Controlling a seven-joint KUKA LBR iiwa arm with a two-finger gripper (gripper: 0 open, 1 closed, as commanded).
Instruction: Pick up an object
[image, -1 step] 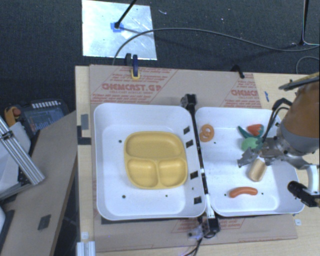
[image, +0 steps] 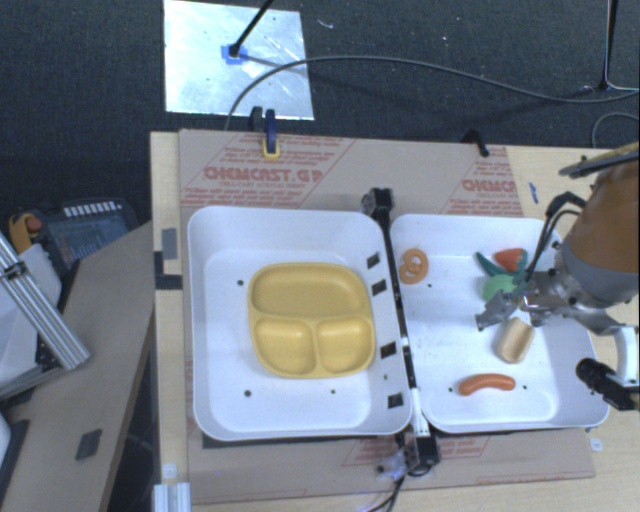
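The gripper (image: 512, 312) hovered low in the right bin (image: 440, 400), just over the beige cylinder (image: 515, 341); whether the fingers were parted or closed, I couldn't tell; nothing looked lifted.

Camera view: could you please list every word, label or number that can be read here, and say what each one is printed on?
"CHEMCAST G P": red print on the brown protective sheet behind the left bin; the last letters are uncertain.
"CHEMCAST", slanted and partly cut off: same sheet, behind the right bin.
Faint red print on the sheet's front edge: too blurred to read.
Handheld pendant at left: markings too small to read.
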